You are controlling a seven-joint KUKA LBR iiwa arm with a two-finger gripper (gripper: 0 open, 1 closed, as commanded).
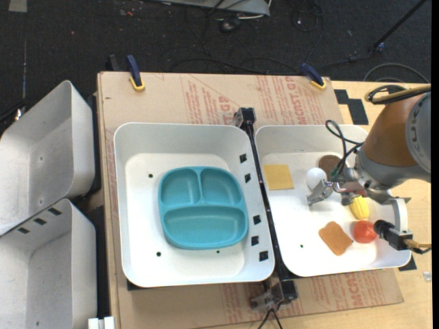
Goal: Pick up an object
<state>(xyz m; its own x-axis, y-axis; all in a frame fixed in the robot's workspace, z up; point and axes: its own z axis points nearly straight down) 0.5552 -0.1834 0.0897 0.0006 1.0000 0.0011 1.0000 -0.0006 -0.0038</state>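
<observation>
Objects for picking lie in the right bin point(295, 269): a yellow square slice point(278, 177) near its left wall, a white ball point(315, 177) to the right of it, a brown round piece point(330, 163) just behind the ball, a yellow corn-like piece point(359, 206), a red tomato point(364, 232) just in front of the corn, and an orange toast-shaped piece point(335, 238) left of the tomato. None of them sits between the fingers.

Reaching in from the right, the arm point(401, 142) shows its orange band above the grey wrist. Its gripper point(319, 195) is low over the bin floor, just in front of the white ball and left of the corn; whether it touches the floor cannot be told. Whether its tips are apart or together cannot be told either, since they merge into one small grey shape.

To the left, the other bin point(130, 252) holds a teal divided plate point(203, 207) lying flat near its middle. Both bins rest on a cardboard sheet point(192, 94) held by two clamps at its far edge, and two more white bins point(41, 156) stand tilted beside the bench at far left
</observation>
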